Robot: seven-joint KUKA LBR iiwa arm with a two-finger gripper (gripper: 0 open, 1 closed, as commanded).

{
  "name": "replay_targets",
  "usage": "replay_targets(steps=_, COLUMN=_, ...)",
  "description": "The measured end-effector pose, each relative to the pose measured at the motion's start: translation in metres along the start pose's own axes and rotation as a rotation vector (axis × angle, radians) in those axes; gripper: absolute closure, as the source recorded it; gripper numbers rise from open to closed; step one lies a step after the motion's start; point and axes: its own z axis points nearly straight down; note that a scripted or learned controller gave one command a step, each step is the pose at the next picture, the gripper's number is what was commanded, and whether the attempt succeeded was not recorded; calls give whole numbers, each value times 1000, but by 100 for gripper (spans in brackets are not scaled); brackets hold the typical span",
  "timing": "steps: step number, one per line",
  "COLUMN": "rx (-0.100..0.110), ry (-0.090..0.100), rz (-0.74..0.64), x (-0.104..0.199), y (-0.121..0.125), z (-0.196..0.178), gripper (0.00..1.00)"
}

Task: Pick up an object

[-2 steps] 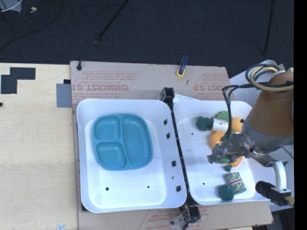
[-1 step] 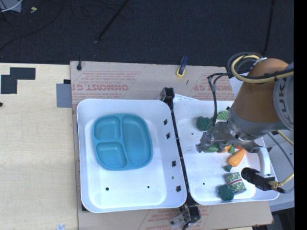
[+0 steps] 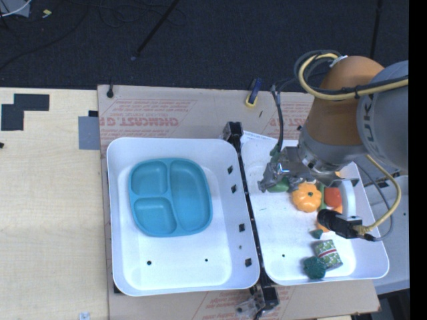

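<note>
The small orange pumpkin (image 3: 307,197), ribbed and rounded, lies in the right bin (image 3: 280,235) near its upper middle, just beside the jaws of the gripper (image 3: 272,179), which hang to its left; whether the jaws are wide or narrow cannot be told. Right of the pumpkin sits a red-orange piece (image 3: 333,199); lower down lie a green patterned packet (image 3: 327,253) and a dark green lump (image 3: 314,267), close to the bin's front rim. The bin's left half is open floor. The left bin (image 3: 123,259) holds a smooth blue three-compartment plate (image 3: 170,197), with bare white floor in front of it. Both bins rest on the table (image 3: 47,212).
</note>
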Motion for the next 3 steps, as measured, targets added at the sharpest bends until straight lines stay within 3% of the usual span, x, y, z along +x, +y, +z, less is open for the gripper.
replay_targets(steps=1, rx=1, ry=0, rz=1, x=9, y=36, z=11, gripper=100)
replay_targets(steps=2, rx=1, ry=-1, rz=1, x=3, y=38, z=-7, gripper=100)
replay_targets(steps=3, rx=5, ry=-1, rz=4, x=-3, y=31, z=12, gripper=100)
